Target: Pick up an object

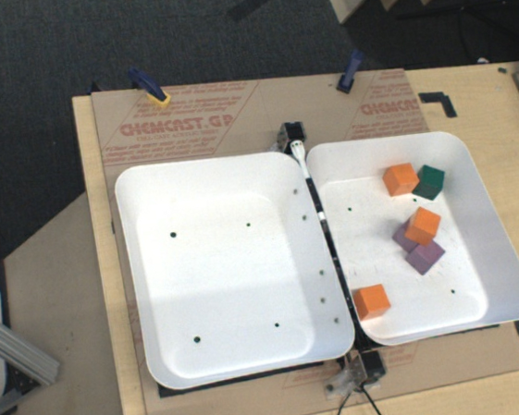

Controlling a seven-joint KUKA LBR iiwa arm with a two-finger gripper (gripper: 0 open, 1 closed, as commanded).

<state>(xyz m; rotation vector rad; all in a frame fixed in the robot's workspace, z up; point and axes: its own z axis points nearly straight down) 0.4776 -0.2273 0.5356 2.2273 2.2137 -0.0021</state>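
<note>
1. Six small blocks lie in the right bin [498, 258], all in its middle and rear part or near its front left corner.
2. An orange block [401, 178] sits toward the rear of that bin, with a dark green block [430, 182] just beside it on the right, the two touching or nearly so.
3. A second orange block [423, 225] lies nearer the bin's middle, overlapping a purple block [403, 237] at its left; whether it rests on it or only beside it cannot be told.
4. Another purple block [424, 256] lies just in front of that pair, close against them.
5. A third orange block [372, 301] sits apart from the others, near the front left of the right bin, close to the divide between the bins.
6. Beside it, the left bin [148, 289] shares a dark seam with the right one.
7. Both bins rest on a brown cardboard sheet [221, 113] with red lettering, held at the rear by a blue-and-yellow clamp [149, 87] and a blue clamp [350, 71].
8. As for the pincer, its state cannot be told from this view, nor whether it has hold of anything.
</note>
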